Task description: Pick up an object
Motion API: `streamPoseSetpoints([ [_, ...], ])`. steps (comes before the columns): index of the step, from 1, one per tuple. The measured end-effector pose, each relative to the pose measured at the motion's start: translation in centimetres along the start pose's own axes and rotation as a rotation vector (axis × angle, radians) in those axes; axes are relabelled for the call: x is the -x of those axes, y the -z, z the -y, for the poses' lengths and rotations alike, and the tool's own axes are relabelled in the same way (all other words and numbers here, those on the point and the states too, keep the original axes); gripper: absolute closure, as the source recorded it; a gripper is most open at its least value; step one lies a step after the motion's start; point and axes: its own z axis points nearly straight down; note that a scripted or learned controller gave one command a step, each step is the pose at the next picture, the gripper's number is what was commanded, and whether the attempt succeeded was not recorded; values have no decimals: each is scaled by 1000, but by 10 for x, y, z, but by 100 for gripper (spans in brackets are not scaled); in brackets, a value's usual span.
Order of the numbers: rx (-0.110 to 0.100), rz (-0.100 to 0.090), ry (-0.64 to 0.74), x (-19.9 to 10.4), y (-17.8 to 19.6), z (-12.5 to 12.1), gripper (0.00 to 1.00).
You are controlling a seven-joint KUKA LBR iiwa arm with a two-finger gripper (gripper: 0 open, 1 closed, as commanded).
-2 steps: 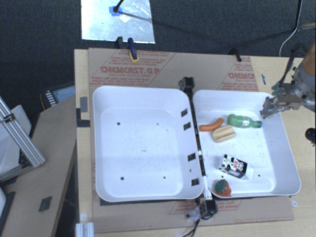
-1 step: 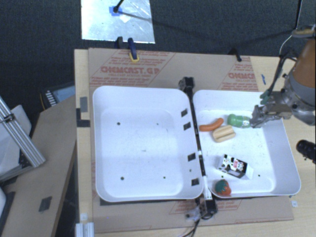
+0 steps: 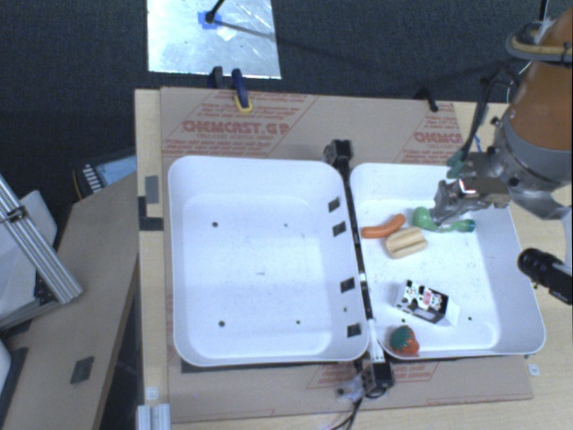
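Counter [image 3: 107,240] on the left, then the left bin [image 3: 260,258], nothing but bare white floor and lots of room. Over the divider, the right bin [image 3: 510,330]: orange carrot [image 3: 382,227], tan bun [image 3: 405,242], black-and-white packet [image 3: 428,302], and a small red-and-green piece [image 3: 403,339] tight against the near rim. Now the claw [image 3: 450,206], low over the green item [image 3: 439,219], covering part of it; its spread is hard to judge. Arm [image 3: 537,124] cut off at right.
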Motion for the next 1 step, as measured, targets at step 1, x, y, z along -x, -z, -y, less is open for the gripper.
streamPoseSetpoints([
  [1, 13, 0, -2, -46, 156, -30, 100],
])
